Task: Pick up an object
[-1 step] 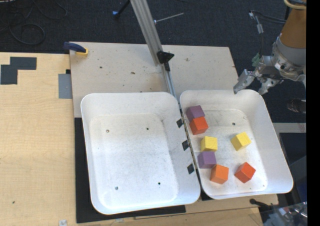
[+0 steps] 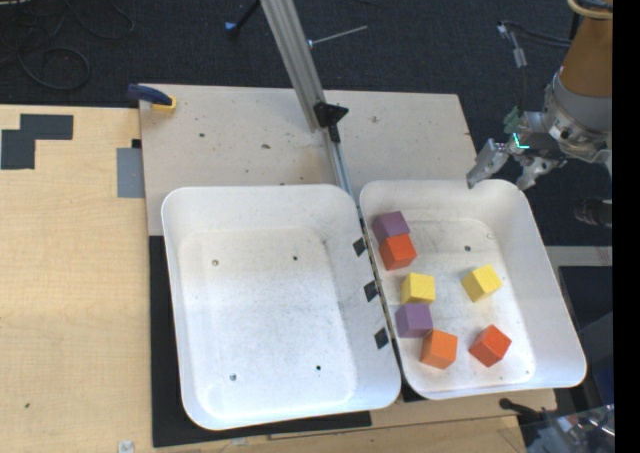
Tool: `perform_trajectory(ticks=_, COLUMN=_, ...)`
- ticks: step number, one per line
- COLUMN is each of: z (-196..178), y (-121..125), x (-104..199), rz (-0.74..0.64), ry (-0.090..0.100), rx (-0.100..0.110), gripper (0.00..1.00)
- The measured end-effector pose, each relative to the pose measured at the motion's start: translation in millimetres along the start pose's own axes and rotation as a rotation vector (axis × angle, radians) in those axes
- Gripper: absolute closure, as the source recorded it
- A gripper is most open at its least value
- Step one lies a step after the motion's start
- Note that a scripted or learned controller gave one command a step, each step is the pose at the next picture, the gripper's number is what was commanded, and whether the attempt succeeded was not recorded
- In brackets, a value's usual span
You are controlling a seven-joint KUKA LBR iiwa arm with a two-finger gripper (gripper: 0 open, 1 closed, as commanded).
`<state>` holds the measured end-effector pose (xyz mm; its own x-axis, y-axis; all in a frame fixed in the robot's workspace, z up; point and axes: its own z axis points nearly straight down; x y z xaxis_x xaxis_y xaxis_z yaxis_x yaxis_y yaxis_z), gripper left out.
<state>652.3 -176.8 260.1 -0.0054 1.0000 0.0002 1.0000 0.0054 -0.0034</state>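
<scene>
The gripper hangs over the right white bin's far corner, fingers spread, holding nothing. I'd drop squarely onto the lone yellow wooden cube mid-bin, clear of neighbours.

No text, label, brand, number or sign can be read anywhere in this view. The blocks carry no print, and the bins and the bench are without any marking.
</scene>
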Motion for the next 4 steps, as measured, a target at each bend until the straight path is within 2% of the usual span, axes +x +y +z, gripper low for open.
perform_trajectory(ticks=1, z=45, y=-4, x=-4, rz=0.005, ry=0.000, rx=0.003, gripper=0.00)
perform_trajectory(ticks=2, z=108, y=-3, x=-10, rz=0.007, ry=0.001, rx=0.006, gripper=0.00)
perform_trajectory(ticks=3, z=159, y=-14, x=-9, rz=0.008, ry=0.001, rx=0.005, gripper=0.00)
perform_trajectory(ticks=4, z=146, y=-13, x=-11, rz=0.012, ry=0.001, rx=0.000, gripper=1.00)
